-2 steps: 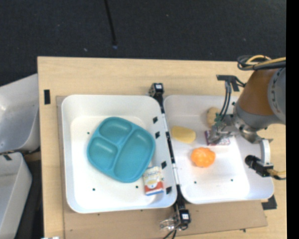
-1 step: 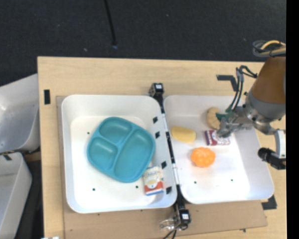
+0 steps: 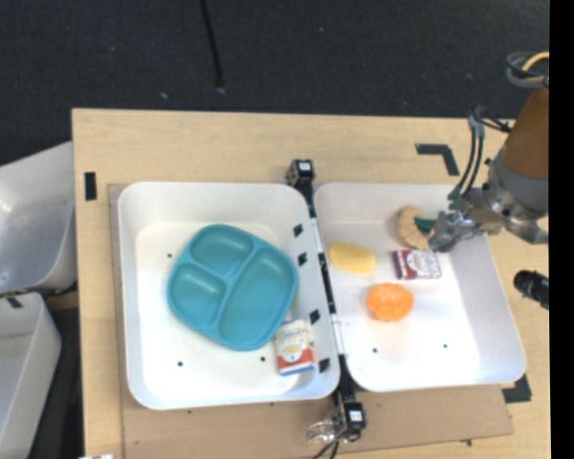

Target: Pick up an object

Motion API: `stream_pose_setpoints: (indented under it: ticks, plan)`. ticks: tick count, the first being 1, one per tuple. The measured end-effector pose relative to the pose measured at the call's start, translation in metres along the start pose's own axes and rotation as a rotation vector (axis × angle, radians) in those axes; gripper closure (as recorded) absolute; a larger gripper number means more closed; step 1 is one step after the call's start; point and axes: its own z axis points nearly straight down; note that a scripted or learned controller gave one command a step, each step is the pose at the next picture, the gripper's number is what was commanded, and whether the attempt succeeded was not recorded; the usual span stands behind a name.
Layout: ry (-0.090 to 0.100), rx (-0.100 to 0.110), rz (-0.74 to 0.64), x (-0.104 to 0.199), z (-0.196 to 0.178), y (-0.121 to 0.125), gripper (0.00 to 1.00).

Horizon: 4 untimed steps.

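White bins sit side by side; the gripper [image 3: 447, 229] is low in the right bin [image 3: 478, 347], at a tan round object [image 3: 408, 226], beside a small carton [image 3: 417, 265], yellow piece [image 3: 352, 257] and orange fruit [image 3: 390, 301]. Nothing appears lifted; grasp and raise remain. Its opening cannot be told, being small and blurred.

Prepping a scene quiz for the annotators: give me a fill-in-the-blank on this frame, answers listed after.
1. The blue divided plate lies in the ___ bin.
2. The orange fruit lies in the ___ bin.
3. The small carton beside the plate sits at the bin's ___ edge.
4. The gripper hovers next to the tan ___.

Missing words: left; right; near; cookie
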Motion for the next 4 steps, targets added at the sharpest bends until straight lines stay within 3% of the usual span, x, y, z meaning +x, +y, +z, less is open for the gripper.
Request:
stream_pose_setpoints:
  ticks: [1,3,4]
  plan:
    - [0.0,0.0,0.0,-0.002,-0.054,0.002,1.0]
    - [0.002,0.006,-0.002,0.095,-0.034,0.045,1.0]
    - [0.003,0.004,-0.004,0.143,-0.036,0.05,1.0]
